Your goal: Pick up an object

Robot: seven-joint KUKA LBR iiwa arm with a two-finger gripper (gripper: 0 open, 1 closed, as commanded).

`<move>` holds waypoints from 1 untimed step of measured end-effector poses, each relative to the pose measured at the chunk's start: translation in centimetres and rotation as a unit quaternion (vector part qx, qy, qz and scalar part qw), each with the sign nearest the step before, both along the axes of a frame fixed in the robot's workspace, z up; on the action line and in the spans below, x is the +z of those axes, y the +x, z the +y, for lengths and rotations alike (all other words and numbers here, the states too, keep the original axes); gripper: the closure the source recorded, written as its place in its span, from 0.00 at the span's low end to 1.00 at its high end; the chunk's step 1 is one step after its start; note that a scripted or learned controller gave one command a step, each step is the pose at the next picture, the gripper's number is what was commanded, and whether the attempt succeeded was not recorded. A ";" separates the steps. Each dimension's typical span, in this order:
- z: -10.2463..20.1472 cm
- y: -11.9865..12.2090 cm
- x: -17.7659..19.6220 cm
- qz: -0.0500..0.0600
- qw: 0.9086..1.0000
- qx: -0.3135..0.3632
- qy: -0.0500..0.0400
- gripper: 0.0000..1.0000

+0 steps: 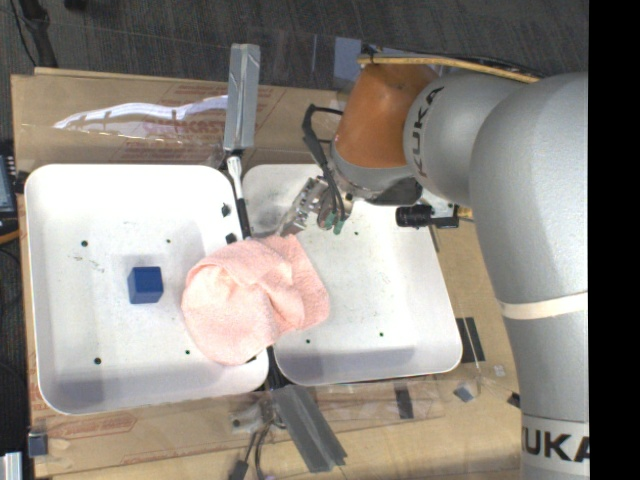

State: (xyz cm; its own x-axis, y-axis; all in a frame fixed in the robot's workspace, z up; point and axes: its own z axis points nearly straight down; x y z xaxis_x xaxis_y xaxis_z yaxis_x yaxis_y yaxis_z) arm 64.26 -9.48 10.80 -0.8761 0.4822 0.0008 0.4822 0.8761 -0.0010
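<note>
1. Camera view: pink cloth (256, 299) drapes over the divider between the left bin (60, 228) and right bin (420, 318)
2. Blue cube (146, 284) sits at the cloth's 9 o'clock
3. Tool (322, 206) hangs at the cloth's 1 o'clock; whether it is open or closed, I cannot tell

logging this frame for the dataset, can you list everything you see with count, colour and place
shallow white plastic bins: 2, white, side by side on the bench, one left, one right
small blue cube: 1, blue, on the left bin's floor
crumpled pink cloth: 1, pink, draped over the divide between the two bins
brown cardboard sheet: 1, brown, under and behind the bins
grey robot arm with orange band: 1, grey and orange, reaching in from the right
two-finger gripper: 1, metallic, over the right bin's back left corner, just above the cloth
</note>
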 end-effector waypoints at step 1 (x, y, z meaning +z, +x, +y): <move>0.0 0.0 0.0 0.000 1.000 0.000 0.000 0.00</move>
